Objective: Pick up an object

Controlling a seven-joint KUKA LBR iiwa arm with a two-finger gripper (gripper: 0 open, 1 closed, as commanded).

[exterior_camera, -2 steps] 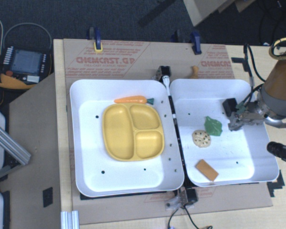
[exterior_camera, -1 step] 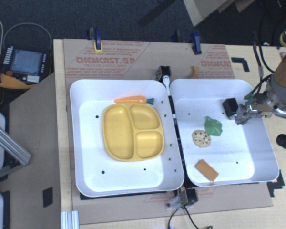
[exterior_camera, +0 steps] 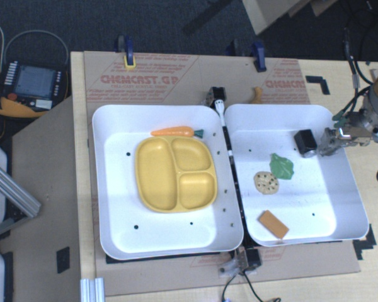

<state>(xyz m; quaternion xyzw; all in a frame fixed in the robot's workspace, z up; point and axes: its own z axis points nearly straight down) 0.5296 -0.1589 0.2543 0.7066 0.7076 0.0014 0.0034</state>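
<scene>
Item 1: left bin (exterior_camera: 113,231), centre-left of frame. Holds 1 yellow plate (exterior_camera: 175,172) with 3 compartments, all bare, and 1 carrot (exterior_camera: 173,131) lying flat along the plate's upper rim.

Item 2: right bin (exterior_camera: 340,222), centre-right. Holds 3 loose candidates: green piece (exterior_camera: 281,167), cookie (exterior_camera: 266,182) just beside it at lower left, and tan block (exterior_camera: 273,224) nearer the bottom wall. All lie flat and apart, probably scattered so that each can be approached singly.

Item 3: gripper (exterior_camera: 329,145), upper right of the right bin, low over bare floor. Whether it is open or closed cannot be told, and nothing is seen in its hold. Nearest candidate: the green piece, to its lower left.
</scene>
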